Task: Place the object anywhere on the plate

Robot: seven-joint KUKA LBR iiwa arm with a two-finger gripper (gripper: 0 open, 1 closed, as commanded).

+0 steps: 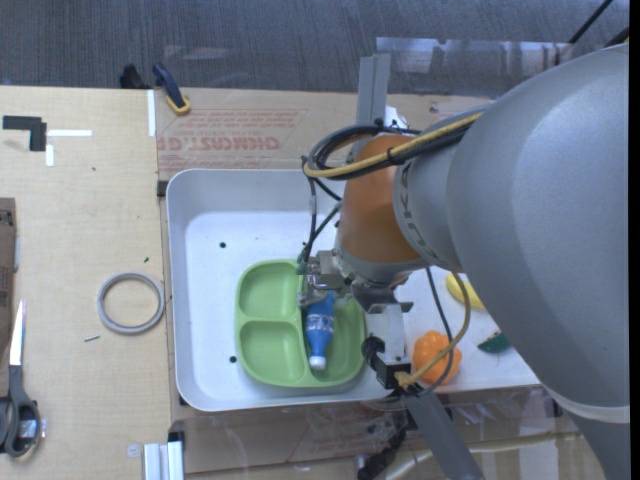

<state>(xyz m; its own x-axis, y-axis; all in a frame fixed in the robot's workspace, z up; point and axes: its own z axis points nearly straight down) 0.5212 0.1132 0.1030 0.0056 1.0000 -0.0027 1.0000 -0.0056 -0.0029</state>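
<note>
A green divided plate lies in the left white bin. A blue tube-like object with a white cap lies on the plate's right section, cap toward the front. My gripper hangs directly over the blue object's far end, under the orange wrist band. The wrist hides the fingertips, and I cannot make out whether they touch the object.
An orange fruit-like object, a yellow item and a small green piece lie in the right bin, partly behind the arm. On the bench to the left are a grey ring and scissors.
</note>
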